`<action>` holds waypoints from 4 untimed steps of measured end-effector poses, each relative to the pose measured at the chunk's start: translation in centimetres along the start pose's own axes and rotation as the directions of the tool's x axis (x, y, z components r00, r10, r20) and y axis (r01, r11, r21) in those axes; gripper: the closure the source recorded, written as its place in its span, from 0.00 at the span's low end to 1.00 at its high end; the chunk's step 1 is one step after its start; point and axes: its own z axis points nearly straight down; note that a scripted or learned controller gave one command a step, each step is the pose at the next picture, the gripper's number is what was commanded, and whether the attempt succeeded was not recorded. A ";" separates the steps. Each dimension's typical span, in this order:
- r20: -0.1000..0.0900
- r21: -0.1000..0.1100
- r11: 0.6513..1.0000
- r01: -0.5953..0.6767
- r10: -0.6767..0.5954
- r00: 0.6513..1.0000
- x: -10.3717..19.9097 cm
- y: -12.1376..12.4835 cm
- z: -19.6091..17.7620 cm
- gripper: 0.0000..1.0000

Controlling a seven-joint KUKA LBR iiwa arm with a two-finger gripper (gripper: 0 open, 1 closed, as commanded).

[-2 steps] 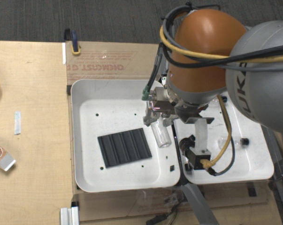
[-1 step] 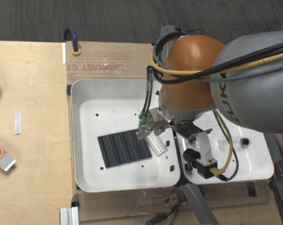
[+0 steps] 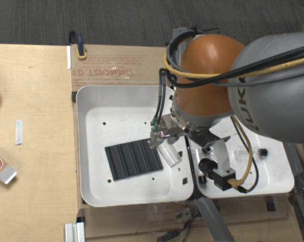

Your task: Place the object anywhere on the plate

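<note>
A dark ribbed rectangular plate [image 3: 134, 159] lies flat in the left bin [image 3: 91, 135], towards its front middle. My gripper [image 3: 164, 144] hangs low over the plate's right end, under the orange wrist band [image 3: 207, 74]. A small pale translucent piece [image 3: 170, 154] shows right below the gripper, at the plate's right edge; I cannot tell whether it is held or part of the tool. The wrist hides the space directly under it.
The right bin [image 3: 278, 183] holds a clear object [image 3: 241, 155] and a small black item [image 3: 263, 153], partly behind the arm's cables. On the bench to the left lie a small grey strip [image 3: 18, 132] and a wrapped item [image 3: 1, 168].
</note>
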 end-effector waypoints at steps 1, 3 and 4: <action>-0.002 -0.003 0.958 -0.287 0.287 0.958 1.3 0.2 0.2 1.00; -0.001 -0.003 0.973 -0.230 0.230 0.973 0.3 0.0 -0.6 1.00; -0.001 -0.007 0.999 0.037 -0.037 0.999 -1.0 -0.2 -2.4 1.00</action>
